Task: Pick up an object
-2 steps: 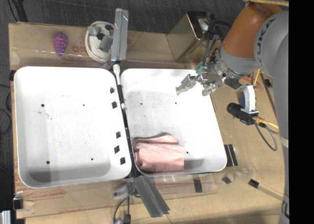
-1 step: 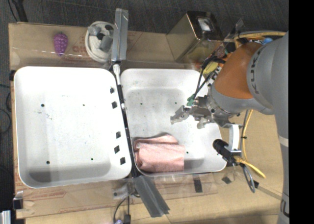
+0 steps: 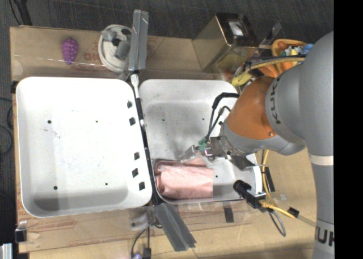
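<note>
Two white bins (image 3: 74, 144); one pink cloth (image 3: 185, 180) under claw (image 3: 199, 149).

Bulky grey arm (image 3: 309, 93) with an orange band (image 3: 252, 113), black "KU" lettering and black cables (image 3: 218, 113) near the wrist.

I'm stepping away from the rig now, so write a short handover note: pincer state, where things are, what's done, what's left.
Pincer: low in the right bin, just above the pink cloth roll; open or shut can't be judged.
Pink cloth roll: lying along the right bin's near wall, not seen held.
Purple object: on the bench beyond the left bin.
Done: arm brought over the roll.
Left: grasp and lift.
</note>
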Controlling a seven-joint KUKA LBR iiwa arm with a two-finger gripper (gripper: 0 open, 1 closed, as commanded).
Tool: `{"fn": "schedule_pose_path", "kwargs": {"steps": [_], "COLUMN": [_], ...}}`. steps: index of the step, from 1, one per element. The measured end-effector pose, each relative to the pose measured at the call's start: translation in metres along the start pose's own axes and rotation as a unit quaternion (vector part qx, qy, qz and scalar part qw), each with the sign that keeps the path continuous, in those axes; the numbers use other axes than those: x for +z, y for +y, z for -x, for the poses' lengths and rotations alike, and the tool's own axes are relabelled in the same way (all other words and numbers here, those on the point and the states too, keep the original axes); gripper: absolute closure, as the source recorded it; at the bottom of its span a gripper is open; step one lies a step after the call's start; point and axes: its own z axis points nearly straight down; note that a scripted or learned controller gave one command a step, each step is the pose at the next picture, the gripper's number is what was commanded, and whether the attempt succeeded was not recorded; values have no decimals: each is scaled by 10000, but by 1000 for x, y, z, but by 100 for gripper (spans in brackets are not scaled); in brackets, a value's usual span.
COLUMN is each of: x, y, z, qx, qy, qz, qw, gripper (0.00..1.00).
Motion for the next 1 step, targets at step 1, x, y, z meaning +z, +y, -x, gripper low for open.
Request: {"fn": "schedule_pose_path", "kwargs": {"steps": [1], "x": [-10], "y": [0], "z": [2], "qx": [1], "qy": [1], "qz": [-7], "qw": [10000], "gripper": [100]}}
